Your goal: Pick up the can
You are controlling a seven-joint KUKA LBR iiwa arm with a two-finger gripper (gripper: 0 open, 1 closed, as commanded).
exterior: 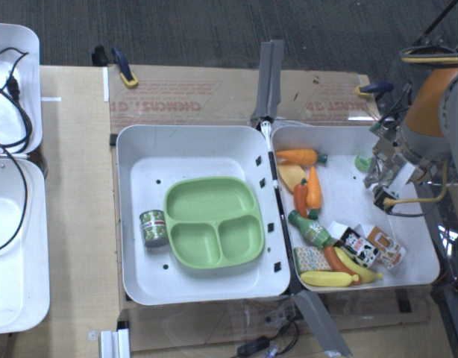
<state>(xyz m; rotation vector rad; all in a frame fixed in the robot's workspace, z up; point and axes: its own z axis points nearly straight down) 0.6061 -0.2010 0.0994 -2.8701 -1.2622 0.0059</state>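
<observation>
Light wooden bench top (76,162), dark carpeted floor beyond its far edge; a flattened cardboard sheet (192,95) with red print lies under the far side of both bins. Two blue clamps, one (124,67) at the far left of the cardboard, one (371,89) at the far right. White basin-like units with black cables (9,103) at the left margin. Left bin (132,200) holds a green divided tray (212,221); the can (152,227), green-labelled, stands just beside the tray's left edge, seemingly touching it. Right bin (415,274) holds toy food along its left and near sides: carrots (312,189), a green bottle (311,231), bananas (330,278). Gripper (384,183) sits over the right bin's right side, tilted; finger state cannot be told from this angle, nothing seen in it. Can is well apart from the gripper, in the other bin, across the tray and divider.
</observation>
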